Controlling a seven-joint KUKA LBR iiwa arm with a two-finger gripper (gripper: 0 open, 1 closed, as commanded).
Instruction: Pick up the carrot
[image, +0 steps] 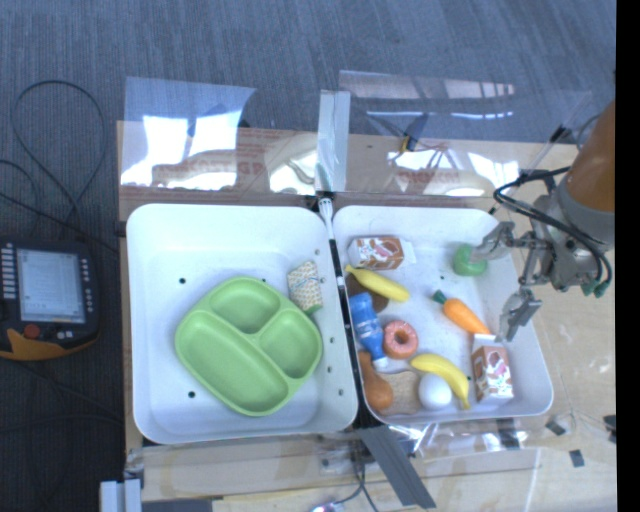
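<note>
Your carrot (464, 315) lies flat in the right bin (520, 400), orange body tapering toward the juice carton (491, 374), green stub pointing up-left. It looks like a light, rigid plastic toy, probably smooth and apt to roll, so take it across the thick middle, not the tapered tip. A doughnut (400, 339) and a banana (443, 372) lie near, apart from it. The hand (508, 275) hovers just beside it to the right, fingers spread wide and, as far as this slanted view shows, holding nothing.
</note>
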